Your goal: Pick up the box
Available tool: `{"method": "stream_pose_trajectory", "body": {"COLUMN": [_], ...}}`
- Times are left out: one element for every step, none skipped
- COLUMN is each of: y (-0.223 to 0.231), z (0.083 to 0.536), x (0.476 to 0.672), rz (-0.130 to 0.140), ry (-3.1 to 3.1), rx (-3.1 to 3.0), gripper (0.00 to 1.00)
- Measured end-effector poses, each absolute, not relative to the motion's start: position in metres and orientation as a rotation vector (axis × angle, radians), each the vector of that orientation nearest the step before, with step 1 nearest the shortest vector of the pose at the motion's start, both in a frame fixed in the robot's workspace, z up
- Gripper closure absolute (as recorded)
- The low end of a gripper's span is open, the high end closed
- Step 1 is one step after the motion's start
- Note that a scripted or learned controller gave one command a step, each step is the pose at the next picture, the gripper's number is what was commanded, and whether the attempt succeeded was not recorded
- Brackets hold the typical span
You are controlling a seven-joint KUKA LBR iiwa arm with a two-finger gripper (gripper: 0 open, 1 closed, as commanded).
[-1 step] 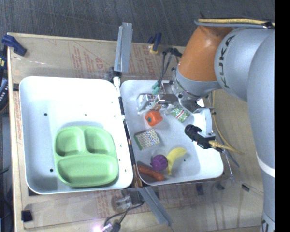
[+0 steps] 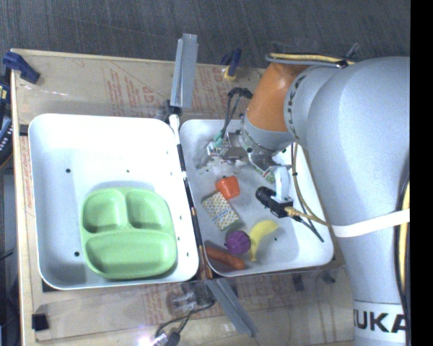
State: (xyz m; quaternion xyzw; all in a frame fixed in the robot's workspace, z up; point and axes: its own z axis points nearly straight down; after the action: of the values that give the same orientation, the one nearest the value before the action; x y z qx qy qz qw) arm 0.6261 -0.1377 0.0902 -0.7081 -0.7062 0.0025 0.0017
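Observation:
The box [image 2: 220, 210] is small and flat with a white and speckled pattern. It lies tilted in the middle of the right bin [image 2: 312, 254]. My gripper [image 2: 224, 150] hangs over the far end of that bin, well behind the box and apart from it. A small orange object [image 2: 229, 187] sits between the gripper and the box. The grey arm with its orange band [image 2: 270, 103] covers the bin's far right part.
Near the box lie a purple round item [image 2: 237, 241], a yellow banana [image 2: 262, 233] and a red-orange sausage shape [image 2: 224, 256] along the front wall. A black fitting [image 2: 272, 200] on the arm's cable hangs over the bin. The left bin [image 2: 50, 193] holds a green divided tray [image 2: 128, 233].

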Motion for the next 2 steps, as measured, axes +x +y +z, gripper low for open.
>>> {"method": "stream_pose_trajectory", "body": {"y": [-0.137, -0.140], "z": [0.091, 0.101], "x": [0.651, 0.651], "rz": [0.026, 0.033], "ry": [-2.238, -2.240], "rx": [-2.170, -2.172], "gripper": [0.00, 1.00]}}
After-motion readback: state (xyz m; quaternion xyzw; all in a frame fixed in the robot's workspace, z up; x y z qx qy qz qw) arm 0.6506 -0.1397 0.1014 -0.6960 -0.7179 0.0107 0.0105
